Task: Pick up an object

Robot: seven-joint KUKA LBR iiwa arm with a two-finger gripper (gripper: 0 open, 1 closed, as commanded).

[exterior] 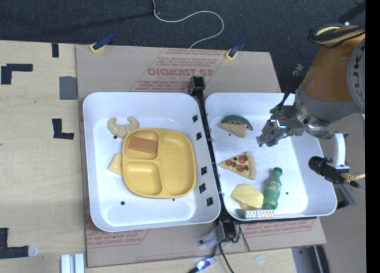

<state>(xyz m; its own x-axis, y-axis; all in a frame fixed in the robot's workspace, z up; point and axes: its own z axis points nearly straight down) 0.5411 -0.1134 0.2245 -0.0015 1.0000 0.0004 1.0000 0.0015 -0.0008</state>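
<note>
We are seeing two white bins [95,147] sitting on brown cardboard [178,70] printed with red lettering. A yellow divided plate [172,165] is carrying a tan-brown slab [143,143]. A beige croissant [122,125] is showing beside it. The pizza slice [239,164] is showing red dots, the bottle [272,188] is looking green, and the arm [332,82] is showing orange.

red "chemcast" lettering, upside down, on the brown cardboard sheet [172,71] behind the bins

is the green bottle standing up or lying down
Lying down: the green bottle rests on its side on the right bin floor, cap pointing away from the camera, beside a yellow piece.
</note>
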